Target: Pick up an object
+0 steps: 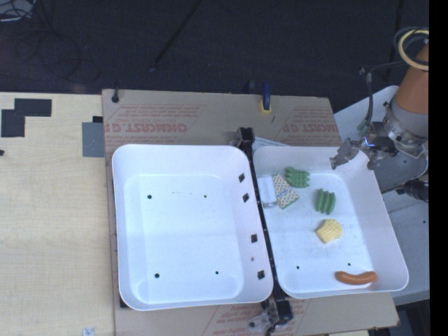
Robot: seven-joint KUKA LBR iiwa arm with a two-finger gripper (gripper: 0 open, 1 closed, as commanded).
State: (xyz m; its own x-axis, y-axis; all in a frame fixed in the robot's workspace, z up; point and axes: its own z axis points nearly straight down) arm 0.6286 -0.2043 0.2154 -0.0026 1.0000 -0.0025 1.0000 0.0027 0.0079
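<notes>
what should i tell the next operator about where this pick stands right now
Gripper: above the top right rim of the right bin, holding nothing visible; finger state unclear.
Right bin holds: green toy vegetable, green pod-like piece, yellow corn piece, orange sausage, checkered packet by the divider.
Left bin sits alongside.
Done: nothing picked yet.
Left: descend on one object, grasp, lift.

Five small items are lying in the right bin [364,208]: two green pieces [297,178] [325,201], a patterned packet [284,192], a yellow corn chunk [328,230], and an orange sausage [355,278] resting near the front edge.
</notes>
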